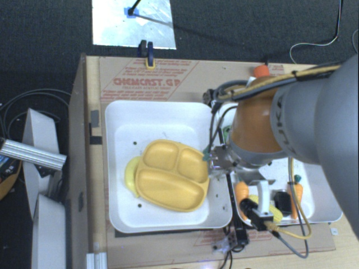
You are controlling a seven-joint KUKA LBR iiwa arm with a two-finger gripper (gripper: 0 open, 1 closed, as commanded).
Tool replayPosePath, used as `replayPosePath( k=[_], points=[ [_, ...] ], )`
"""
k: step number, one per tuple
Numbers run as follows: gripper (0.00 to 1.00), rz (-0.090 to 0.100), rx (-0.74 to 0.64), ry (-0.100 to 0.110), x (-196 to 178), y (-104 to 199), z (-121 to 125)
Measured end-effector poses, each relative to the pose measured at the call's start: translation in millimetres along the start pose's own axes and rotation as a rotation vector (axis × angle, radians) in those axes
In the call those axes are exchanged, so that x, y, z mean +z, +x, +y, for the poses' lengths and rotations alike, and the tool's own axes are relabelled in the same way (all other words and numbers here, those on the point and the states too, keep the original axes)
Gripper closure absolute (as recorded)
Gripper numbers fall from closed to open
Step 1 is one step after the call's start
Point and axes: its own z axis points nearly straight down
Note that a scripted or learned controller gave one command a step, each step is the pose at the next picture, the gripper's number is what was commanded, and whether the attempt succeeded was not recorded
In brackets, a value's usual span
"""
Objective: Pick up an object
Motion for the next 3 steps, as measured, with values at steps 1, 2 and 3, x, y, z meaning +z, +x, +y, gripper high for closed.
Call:
replayPosePath(
  k=[1,2,3],
  points=[
    [1.0,-0.001,0.001,0.002,35.6,75.4,9.8],
    [1.0,0.003,0.001,-0.003,96.7,151.2,11.3],
    [1.0,0.0,0.002,-0.003,-34.9,104.3,1.4]
  ],
)
